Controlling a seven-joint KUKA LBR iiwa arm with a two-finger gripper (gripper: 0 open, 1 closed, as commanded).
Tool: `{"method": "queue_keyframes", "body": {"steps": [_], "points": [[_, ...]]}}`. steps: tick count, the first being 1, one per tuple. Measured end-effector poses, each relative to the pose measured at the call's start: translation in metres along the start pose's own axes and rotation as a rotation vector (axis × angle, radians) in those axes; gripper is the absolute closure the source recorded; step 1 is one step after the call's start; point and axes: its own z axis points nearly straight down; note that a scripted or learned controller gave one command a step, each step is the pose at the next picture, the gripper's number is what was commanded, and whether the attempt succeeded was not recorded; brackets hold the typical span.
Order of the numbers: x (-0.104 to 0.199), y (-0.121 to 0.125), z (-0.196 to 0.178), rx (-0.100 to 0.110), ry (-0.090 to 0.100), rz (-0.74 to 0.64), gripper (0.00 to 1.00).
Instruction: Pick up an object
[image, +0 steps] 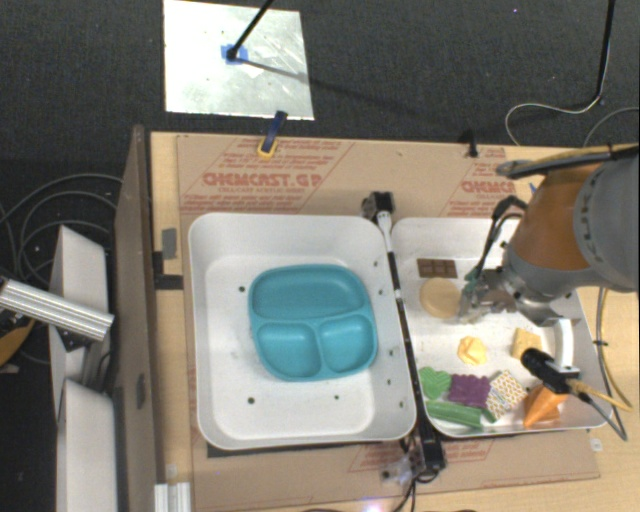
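Currently, landmark: right bin (440, 250); all places given from it.
Near edge of right bin: green piece (440, 384), purple block (467, 389), checkered piece (506, 391), orange wedge (541, 407), one each.
Middle: yellow lump (472, 350) and pale yellow piece (524, 343), one each.
Far part: tan round disc (439, 298), one; brown square (436, 268), one.
My gripper (478, 297): just right of the disc, touching or nearly so; opening cannot be judged, nothing seen held.
Target, my judgement: disc, round, no long axis; lies leftward of me.
Left of right bin: second bin (230, 240) with one blue tray (312, 320).
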Motion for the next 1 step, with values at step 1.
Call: {"method": "queue_keyframes", "body": {"steps": [1], "points": [[0.0008,0.0028,-0.0008,-0.005,0.0,-0.002,0.0]]}}
